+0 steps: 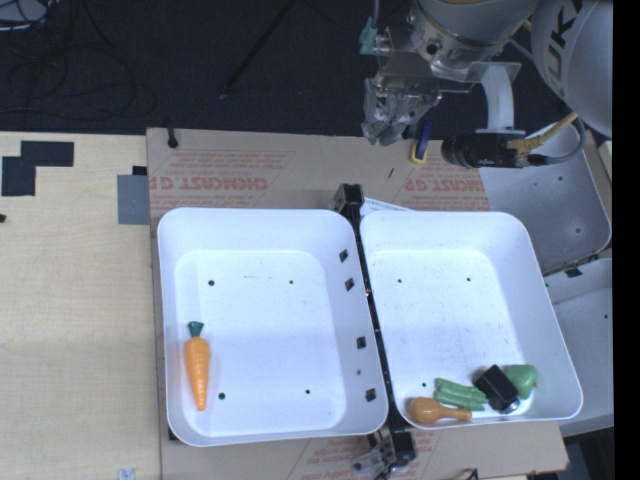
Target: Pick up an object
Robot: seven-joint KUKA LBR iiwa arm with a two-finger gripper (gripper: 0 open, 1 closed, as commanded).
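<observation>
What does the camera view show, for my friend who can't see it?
A grey robot arm holds its gripper high above the far edge of two white bins. The left bin holds a toy carrot. In the right bin, a near corner holds a green pea pod, a black block, a green piece and an orange-brown pear-shaped toy.

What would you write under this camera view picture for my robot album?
Robot gripper hovers above two white bins: a toy carrot in the left bin, toy foods in the right bin.
</observation>
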